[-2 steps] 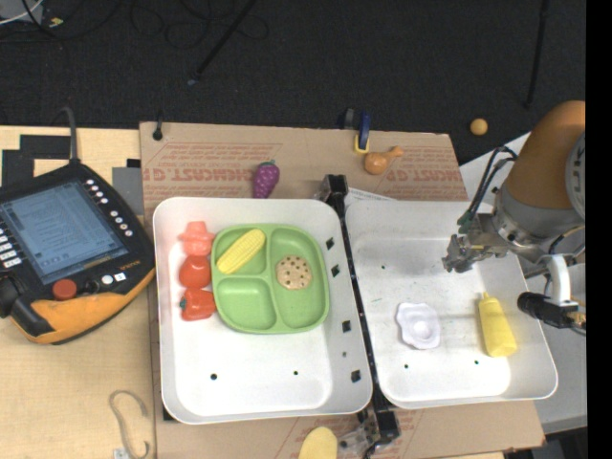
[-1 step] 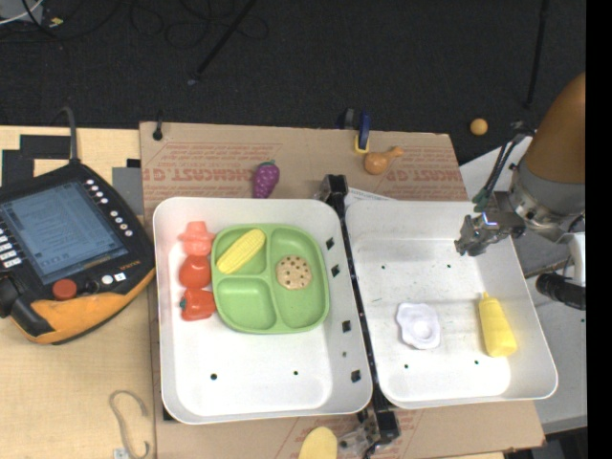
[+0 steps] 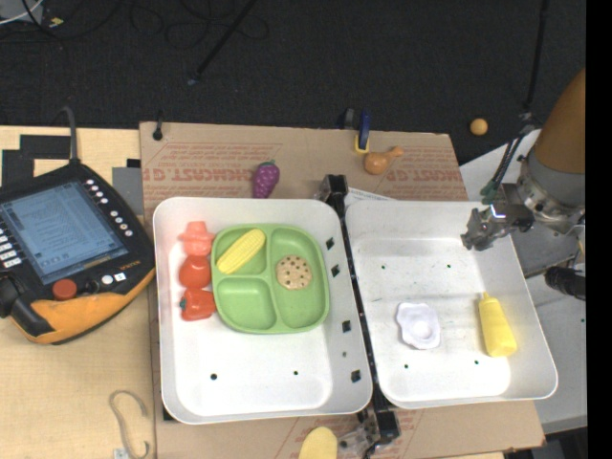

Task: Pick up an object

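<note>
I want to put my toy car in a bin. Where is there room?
Room: the right bin floor above the white piece and yellow bottle; the left bin strip below the green plate. Crowded: that bin's upper half, with red toys beside the plate.

From my feed, a black carpeted floor (image 3: 287, 46) runs across the top, with dark cables (image 3: 57, 8) trailing at the left. Below it I see the light wooden bench (image 3: 67, 390), topped by a brown cardboard sheet (image 3: 306, 156) with red lettering. Lighting looks even and soft
</note>
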You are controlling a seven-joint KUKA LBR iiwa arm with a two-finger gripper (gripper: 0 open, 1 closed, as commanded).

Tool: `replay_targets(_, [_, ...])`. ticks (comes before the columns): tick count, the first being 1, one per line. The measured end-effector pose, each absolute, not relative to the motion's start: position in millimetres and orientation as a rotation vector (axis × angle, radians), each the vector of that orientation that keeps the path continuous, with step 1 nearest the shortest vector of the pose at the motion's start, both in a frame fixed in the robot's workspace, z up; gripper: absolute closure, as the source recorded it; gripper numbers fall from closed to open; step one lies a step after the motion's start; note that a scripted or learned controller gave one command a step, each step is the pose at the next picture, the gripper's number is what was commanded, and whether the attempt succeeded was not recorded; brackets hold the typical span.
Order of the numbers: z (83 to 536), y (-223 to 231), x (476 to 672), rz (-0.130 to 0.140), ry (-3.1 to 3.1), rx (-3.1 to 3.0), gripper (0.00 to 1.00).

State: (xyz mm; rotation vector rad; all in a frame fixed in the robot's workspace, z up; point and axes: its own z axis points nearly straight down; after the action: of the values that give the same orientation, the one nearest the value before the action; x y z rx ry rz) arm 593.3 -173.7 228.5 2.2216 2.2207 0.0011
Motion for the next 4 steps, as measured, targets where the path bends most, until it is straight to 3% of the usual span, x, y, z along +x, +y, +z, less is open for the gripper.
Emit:
replay_targets(2, [241.9,-67.0,602.1,0.002,2.228,2.219,1.00])
replay_targets(4, [231.1,18.3,587.5,-0.002,2.228,2.221,1.00])
